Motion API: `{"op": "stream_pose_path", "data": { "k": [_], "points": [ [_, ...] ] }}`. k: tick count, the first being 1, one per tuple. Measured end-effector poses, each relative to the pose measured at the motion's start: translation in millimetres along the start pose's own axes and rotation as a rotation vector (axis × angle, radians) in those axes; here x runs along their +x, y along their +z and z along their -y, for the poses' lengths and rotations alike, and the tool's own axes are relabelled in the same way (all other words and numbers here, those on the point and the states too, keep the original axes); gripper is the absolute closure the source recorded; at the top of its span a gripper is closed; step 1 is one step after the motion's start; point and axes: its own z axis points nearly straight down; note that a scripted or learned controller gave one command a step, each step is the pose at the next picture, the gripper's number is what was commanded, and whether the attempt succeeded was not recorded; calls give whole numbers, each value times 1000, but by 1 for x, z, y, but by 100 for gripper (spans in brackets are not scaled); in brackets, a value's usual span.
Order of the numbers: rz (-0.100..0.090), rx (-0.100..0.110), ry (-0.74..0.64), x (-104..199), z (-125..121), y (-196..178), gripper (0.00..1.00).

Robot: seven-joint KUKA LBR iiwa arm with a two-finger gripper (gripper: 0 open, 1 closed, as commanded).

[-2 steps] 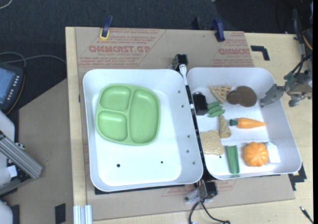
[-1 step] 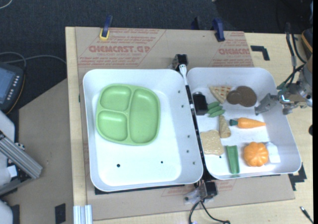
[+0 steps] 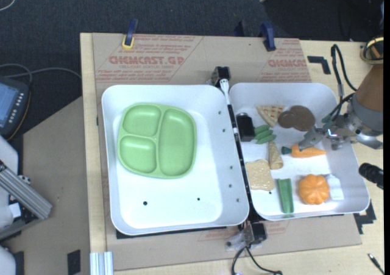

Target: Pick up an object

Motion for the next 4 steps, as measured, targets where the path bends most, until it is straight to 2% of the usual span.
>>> {"op": "stream_pose_path", "data": {
  "k": [1, 2, 3, 4],
  "points": [
    [3, -21, 1, 0, -6, 38, 0],
    [3, -29, -3, 2, -9, 26, 100],
    [6, -12, 1, -1, -3, -19, 100],
    [7, -13, 0, -9, -4, -65, 100]
  ]
}}
